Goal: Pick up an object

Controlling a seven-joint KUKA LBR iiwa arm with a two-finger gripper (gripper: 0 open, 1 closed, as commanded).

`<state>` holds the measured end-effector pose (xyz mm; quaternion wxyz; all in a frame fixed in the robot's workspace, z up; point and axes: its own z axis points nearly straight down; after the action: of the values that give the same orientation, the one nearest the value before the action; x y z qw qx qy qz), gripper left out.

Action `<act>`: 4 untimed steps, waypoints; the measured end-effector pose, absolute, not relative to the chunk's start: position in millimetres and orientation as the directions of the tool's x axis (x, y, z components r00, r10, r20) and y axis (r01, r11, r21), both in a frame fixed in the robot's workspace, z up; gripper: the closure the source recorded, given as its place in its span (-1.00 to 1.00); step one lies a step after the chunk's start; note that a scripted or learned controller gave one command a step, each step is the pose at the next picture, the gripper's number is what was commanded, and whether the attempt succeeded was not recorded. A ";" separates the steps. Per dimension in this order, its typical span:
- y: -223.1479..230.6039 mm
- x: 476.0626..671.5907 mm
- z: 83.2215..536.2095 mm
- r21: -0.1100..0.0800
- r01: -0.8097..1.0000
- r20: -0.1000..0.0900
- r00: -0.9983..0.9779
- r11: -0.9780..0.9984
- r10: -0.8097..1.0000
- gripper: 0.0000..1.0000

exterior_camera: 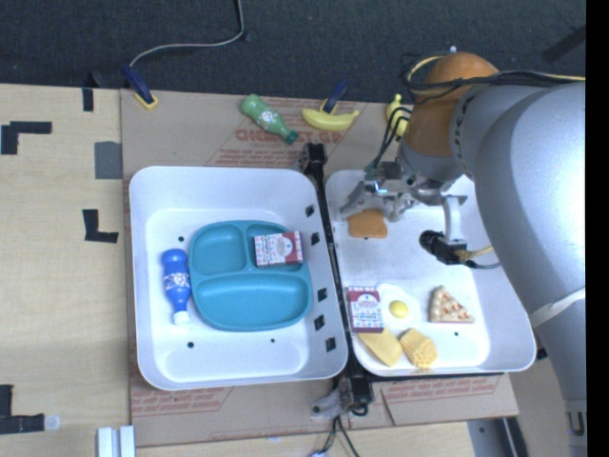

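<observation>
My gripper (374, 204) hangs over the upper left corner of the right bin (495, 348), open, its two fingers spread apart. Just below its tips lies a brown slice of toast (367, 225) on the bin floor, and nothing sits between the fingers. Lower in the same bin lie a red carton (364, 309), a fried egg (397, 307), a pizza slice (450, 306), a yellow cheese wedge (381, 347) and a corn cob (420, 347).
The left bin (152, 198) holds a blue divided plate (249, 288) with a red carton (277, 248) on it, and a blue bottle (175, 284) beside it. Behind the bins lie a green bottle (268, 119) and a banana (329, 118). The arm's grey body (533, 179) covers the right bin's far right side.
</observation>
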<state>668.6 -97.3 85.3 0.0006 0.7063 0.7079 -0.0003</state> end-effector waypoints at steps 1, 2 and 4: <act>-97.8 669.3 96.2 0.003 1.000 -0.004 -0.003 0.003 1.000 1.00; -97.7 669.2 96.0 0.002 1.000 -0.004 -0.003 0.003 1.000 -1.00; -95.1 651.4 85.6 0.001 1.000 -0.001 0.000 0.000 1.000 -1.00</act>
<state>651.4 -95.1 85.6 0.0009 0.7072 0.7070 -0.0001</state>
